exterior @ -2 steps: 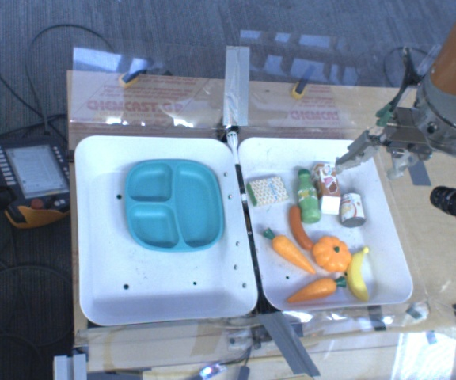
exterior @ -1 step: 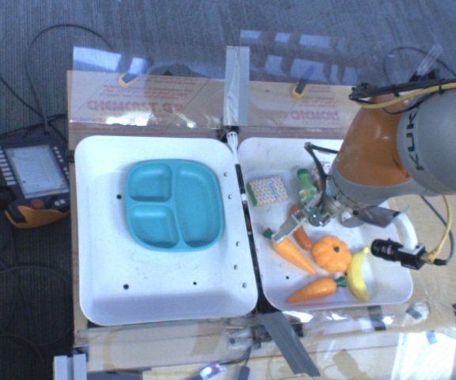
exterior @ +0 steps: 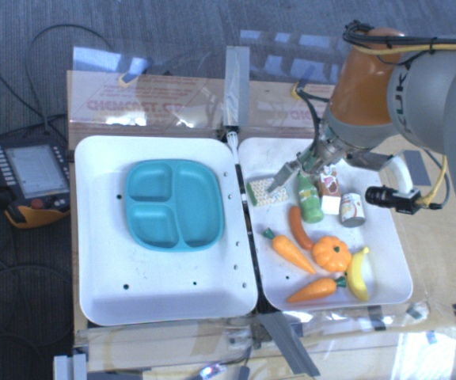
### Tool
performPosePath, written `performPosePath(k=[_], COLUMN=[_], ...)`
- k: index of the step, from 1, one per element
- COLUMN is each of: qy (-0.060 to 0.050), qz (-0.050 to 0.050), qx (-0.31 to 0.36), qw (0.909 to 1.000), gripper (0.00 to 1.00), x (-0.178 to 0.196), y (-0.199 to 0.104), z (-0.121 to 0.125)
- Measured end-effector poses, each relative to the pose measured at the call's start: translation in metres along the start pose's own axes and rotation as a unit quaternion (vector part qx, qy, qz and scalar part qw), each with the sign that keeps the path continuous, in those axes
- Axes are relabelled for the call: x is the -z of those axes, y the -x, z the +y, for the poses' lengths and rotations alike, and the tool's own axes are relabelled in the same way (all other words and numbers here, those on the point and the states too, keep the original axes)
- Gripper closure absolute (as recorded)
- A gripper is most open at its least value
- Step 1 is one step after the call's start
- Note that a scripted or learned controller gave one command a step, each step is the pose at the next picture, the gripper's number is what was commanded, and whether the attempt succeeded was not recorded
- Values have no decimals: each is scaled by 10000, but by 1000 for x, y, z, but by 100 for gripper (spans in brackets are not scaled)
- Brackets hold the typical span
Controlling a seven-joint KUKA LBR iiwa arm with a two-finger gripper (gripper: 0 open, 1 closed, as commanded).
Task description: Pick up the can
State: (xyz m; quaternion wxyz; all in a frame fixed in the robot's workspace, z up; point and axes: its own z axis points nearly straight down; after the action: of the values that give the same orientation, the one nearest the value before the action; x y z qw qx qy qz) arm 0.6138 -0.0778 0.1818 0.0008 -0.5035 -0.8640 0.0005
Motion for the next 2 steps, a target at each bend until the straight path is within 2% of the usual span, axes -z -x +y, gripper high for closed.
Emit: performPosePath(k=[1, 2], qy=[-9, -16], qz=[13, -17], qx=[12, -1857], qw=[10000, 9826], gripper=[100, 100], x=[7, 84], y=[0, 31], z=[1, 24])
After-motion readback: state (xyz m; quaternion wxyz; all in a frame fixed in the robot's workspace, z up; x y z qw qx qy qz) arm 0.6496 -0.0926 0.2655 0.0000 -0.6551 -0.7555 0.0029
